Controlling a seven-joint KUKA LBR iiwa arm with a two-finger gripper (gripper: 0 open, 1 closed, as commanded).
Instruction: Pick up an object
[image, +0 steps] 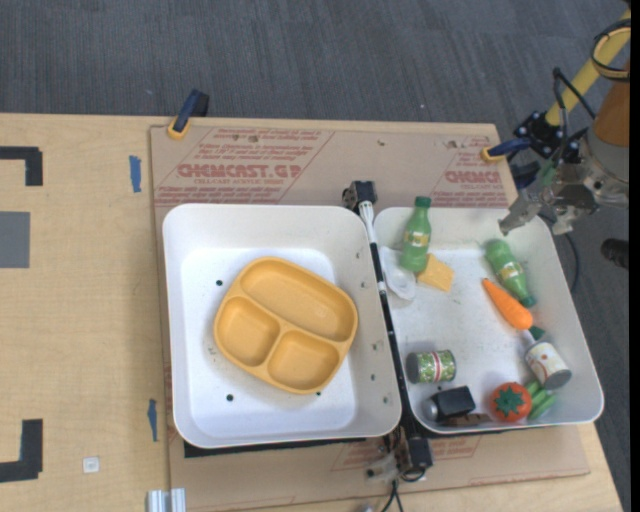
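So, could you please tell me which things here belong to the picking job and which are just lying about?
Job: gripper; bottles; carrot; cheese; can; tomato; right bin.

Lying about: yellow tray; left bin; clamps.

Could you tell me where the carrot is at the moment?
The carrot lies in the right bin, toward its right side, just below a green bottle and above a small white bottle.

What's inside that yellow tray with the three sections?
Nothing that I can see: all three compartments of the yellow tray show bare yellow bottoms. It sits in the left bin; the bin floor beneath it is covered.
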